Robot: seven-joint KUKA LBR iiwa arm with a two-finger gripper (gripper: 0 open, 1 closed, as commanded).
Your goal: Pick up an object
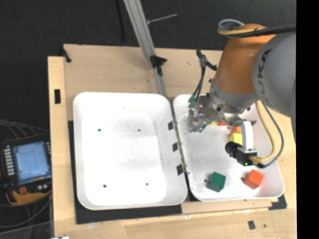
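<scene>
Nearest the camera, along the bottom of the view, runs the pale wooden bench [149, 223], carrying two shallow white bins side by side. Just inside the near wall of the right bin [234, 195] lie two small blocks: a green block [216, 181], dark and cube-like, sitting slightly askew, and an orange block [253, 179] of similar size to its right, near the bin's corner. They lie apart from each other, not touching. Further back in the same bin, a yellow object [236, 136] and a sliver of something red [223, 124] peek out from under the arm's wrist, too hidden to tell their shape.

The left bin [122, 148] shows a bare white floor with four small dark dots.

The grey arm [271, 68] with its broad orange band reaches in from the right and hangs over the back left part of the right bin. Its gripper [198, 117] points down close to the wall between the bins; whether it is open or closed cannot be made out, and no object is seen in it.

At the far left, off the bench, sits a handheld pendant [27, 166] with a lit bluish screen; its text is too small to read. No readable writing appears on the blocks or bins.
</scene>
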